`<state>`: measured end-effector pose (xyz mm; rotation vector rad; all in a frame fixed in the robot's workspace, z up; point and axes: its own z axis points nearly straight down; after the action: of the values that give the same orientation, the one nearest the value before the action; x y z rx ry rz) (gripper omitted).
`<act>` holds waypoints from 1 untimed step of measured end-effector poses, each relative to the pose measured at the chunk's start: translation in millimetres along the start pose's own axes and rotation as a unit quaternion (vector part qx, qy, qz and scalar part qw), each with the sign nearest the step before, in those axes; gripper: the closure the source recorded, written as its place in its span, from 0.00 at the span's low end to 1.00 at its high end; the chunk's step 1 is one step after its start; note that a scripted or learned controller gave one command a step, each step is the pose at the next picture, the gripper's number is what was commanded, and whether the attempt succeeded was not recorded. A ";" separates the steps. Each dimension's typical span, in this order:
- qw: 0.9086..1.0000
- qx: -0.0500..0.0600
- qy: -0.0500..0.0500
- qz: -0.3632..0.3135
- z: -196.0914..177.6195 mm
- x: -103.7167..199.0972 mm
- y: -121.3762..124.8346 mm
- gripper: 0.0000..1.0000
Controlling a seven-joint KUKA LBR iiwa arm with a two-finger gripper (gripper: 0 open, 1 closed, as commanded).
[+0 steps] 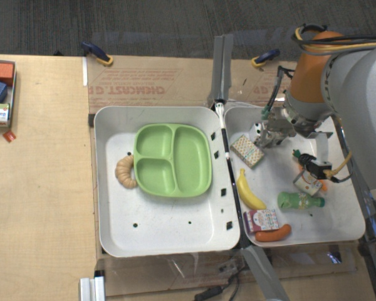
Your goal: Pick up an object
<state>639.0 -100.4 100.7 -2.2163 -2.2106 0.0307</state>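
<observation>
The right bin (344, 227) holds several small objects. A checkered beige block (247, 150) lies at its upper left, with a yellow banana (249, 192) just below it. My gripper (265, 134) hangs low over the bin's back left, right beside the upper right corner of the checkered block. A green bottle (301, 200), a pink packet (263, 219) and a red sausage (273, 233) lie toward the front. A small white and orange item (309, 181) sits under the arm's cables.
The left bin (113, 224) holds a green divided plate (173, 160) and a tan pastry (125, 171) against its left side. A box of coloured blocks (0, 91) stands on the bench at the far left. Clamps (99, 54) sit on the back edge.
</observation>
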 end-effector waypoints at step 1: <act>1.000 0.000 0.000 0.000 -0.1 -0.1 0.1 0.00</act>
<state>639.1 -100.5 100.7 -2.2171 -2.2112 0.0311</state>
